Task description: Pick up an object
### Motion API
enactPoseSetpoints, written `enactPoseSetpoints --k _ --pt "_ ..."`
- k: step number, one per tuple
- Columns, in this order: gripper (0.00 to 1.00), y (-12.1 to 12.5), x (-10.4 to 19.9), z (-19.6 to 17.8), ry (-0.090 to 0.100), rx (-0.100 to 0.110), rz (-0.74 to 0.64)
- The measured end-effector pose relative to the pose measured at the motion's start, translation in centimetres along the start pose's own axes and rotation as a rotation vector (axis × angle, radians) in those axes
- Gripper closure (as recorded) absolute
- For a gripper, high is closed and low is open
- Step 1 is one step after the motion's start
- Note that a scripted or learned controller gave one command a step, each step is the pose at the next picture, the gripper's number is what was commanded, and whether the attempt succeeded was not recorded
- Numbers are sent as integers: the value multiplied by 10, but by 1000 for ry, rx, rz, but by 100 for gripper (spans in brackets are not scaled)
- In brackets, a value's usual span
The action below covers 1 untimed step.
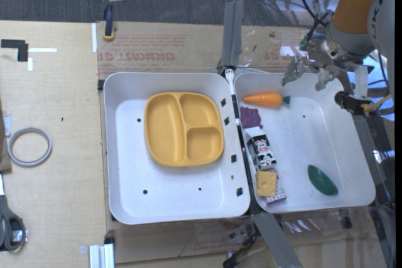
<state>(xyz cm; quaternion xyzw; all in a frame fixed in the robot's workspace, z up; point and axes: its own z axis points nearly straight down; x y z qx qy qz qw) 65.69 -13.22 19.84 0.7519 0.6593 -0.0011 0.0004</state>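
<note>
Hovering over the right bin's [352, 154] far edge, gripper [308, 72] fingers spread, nothing held. Carrot [262, 98] lies just below-left, near the wall. Risk: a finger could catch the rim or divider [233, 103], or the round carrot could roll away on closing.

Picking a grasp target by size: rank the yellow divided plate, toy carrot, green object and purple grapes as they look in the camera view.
1. yellow divided plate, by far the largest
2. toy carrot
3. green object
4. purple grapes

Green object and grapes look close in size, so that order is unsure.
</note>
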Motion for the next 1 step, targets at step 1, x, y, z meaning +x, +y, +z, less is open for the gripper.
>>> enactPoseSetpoints --k 1 --pt "0 2 19 91 4 -10 339"
